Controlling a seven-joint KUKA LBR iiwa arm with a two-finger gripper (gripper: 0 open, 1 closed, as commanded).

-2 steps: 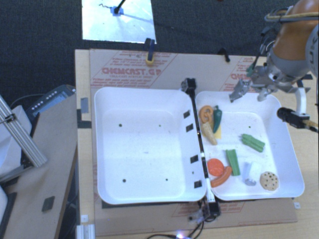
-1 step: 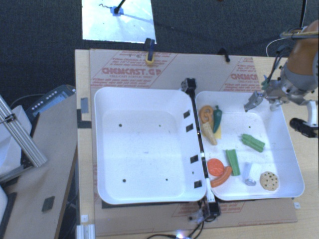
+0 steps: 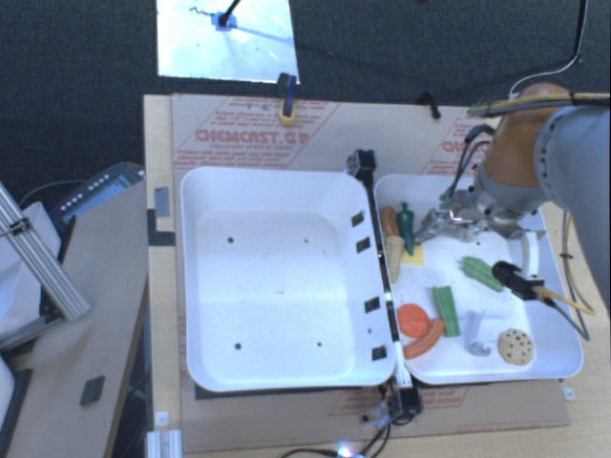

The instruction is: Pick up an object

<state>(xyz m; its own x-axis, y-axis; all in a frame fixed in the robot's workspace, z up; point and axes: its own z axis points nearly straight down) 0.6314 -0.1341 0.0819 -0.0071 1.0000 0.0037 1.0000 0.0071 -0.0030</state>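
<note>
My gripper point(image 3: 431, 225) hangs low over the upper part of the right bin point(image 3: 563, 351), just right of a dark green pepper point(image 3: 406, 223) and an orange carrot-like piece point(image 3: 389, 221). Nothing shows in its grasp. Below the pepper lie a small yellow piece point(image 3: 414, 255) and a beige cone point(image 3: 394, 258). Further down the bin are a light green vegetable point(image 3: 482, 273), a green block point(image 3: 445, 310), a red tomato point(image 3: 411, 318), an orange sausage point(image 3: 425, 339), a grey piece point(image 3: 476, 336) and a speckled cookie point(image 3: 516, 347).
The left bin point(image 3: 205, 351) stands beside the right one, with a black hinged divider point(image 3: 377, 265) between them. The grey arm with its orange band point(image 3: 520, 151) covers the right bin's upper right corner. A blue and yellow clamp point(image 3: 285, 98) sits behind the bins.
</note>
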